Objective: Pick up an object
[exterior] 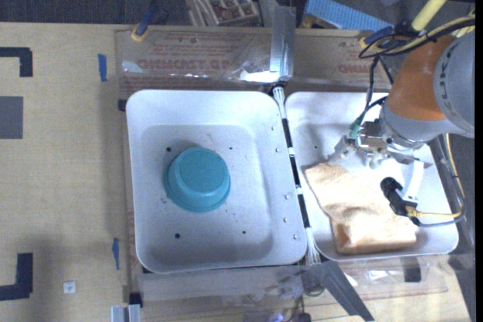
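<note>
Teal bowl [198, 179] in left bin [143, 117], tan sponge [362, 211] beneath tool [361, 147]

Bowl [198, 178] (left bin [143, 117]); sponge [362, 211] right

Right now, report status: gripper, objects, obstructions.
Gripper low over right bin, grip state unclear. Tan sponge beside it in that bin, not held. Blue bowl in left bin. Nothing blocking the sponge.

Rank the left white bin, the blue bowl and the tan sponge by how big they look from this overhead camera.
1. Left white bin, clearly largest.
2. Tan sponge, though the arm covers part of it.
3. Blue bowl, close to the sponge in size, so that order is unsure.
</note>
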Robot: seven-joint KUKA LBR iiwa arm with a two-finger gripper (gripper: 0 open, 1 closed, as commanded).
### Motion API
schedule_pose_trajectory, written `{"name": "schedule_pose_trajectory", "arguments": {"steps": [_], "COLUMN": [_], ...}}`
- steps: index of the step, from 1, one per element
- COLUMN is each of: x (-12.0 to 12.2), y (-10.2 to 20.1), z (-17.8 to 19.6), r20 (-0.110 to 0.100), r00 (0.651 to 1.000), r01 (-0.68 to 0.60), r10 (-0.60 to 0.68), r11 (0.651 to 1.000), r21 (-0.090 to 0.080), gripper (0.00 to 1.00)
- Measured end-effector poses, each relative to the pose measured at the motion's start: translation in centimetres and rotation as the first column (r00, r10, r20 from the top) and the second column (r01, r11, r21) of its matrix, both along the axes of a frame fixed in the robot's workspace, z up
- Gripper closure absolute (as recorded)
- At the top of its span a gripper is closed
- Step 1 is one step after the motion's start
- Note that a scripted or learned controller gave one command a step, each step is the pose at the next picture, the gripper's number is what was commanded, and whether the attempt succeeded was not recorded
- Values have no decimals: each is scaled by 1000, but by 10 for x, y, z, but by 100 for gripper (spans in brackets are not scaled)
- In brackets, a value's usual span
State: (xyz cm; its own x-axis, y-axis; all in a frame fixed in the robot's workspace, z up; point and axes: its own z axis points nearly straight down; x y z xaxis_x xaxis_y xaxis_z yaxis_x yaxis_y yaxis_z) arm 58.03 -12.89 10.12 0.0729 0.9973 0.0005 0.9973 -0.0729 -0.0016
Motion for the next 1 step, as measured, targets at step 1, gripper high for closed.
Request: {"name": "schedule_pose_trajectory", "arguments": {"steps": [1], "x": [7], "y": [-48], "z": [22], "r20": [5], "r00": [999], "r01": [-35], "r10": [35], "r11": [999], "r21": [-3], "gripper": [0]}}
